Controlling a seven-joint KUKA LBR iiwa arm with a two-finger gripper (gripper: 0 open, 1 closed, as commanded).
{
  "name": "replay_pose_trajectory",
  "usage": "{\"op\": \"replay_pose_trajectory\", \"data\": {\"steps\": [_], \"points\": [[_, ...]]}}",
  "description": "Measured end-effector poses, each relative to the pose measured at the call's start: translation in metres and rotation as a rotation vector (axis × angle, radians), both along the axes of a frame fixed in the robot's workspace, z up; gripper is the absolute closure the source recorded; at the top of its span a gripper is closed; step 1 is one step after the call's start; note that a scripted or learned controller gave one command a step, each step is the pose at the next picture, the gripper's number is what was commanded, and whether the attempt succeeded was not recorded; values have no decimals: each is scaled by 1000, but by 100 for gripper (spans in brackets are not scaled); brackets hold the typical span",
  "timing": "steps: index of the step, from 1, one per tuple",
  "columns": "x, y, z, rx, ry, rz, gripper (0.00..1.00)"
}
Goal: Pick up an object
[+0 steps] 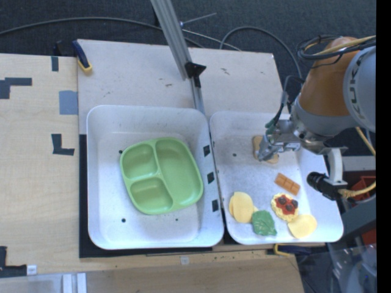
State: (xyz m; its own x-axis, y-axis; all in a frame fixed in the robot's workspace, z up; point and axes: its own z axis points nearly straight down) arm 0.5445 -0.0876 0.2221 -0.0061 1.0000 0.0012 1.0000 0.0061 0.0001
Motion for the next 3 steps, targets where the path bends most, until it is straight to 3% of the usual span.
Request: {"op": "replay_pose_trajectory", "data": {"steps": [3], "points": [[16,154,-11,0,2,1,100]]}}
